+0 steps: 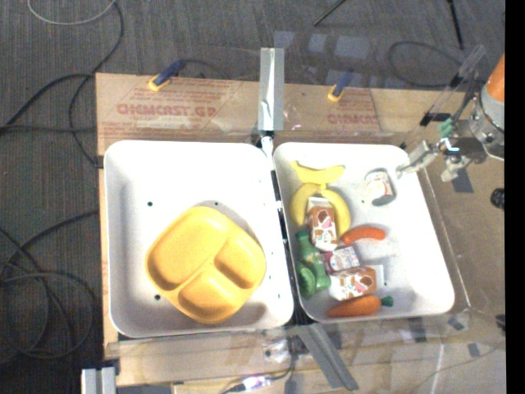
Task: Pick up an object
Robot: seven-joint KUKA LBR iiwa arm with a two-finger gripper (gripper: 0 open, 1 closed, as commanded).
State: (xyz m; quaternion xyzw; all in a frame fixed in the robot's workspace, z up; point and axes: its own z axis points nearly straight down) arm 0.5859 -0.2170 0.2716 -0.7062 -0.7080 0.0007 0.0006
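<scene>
Looking down on the bench, the two white bins sit side by side: the left bin [123, 220] carries a big yellow divided plate [207, 263], and the right bin [426, 245] holds a heap of toy food. The arm [495, 97] reaches in at the upper right, its gripper [447, 150] hanging just outside the right bin's far corner, above the rim and apart from everything inside. The view there is cluttered and small, so whether the claw is spread or closed I cannot tell; nothing appears held in it.

In the right bin, going down in size: a banana [312, 195] near the back, a green vegetable [308, 269] against the left wall, a carrot [354, 306] at the front, a red sausage [361, 235], three small printed cartons [324, 224], and a little tin [379, 185] nearest the claw.

The step in hand looks like the approach, with no pick begun. The next move calls for travelling in over the bin, choosing one piece with room around it, probably the tin or sausage, and descending squarely onto it
</scene>
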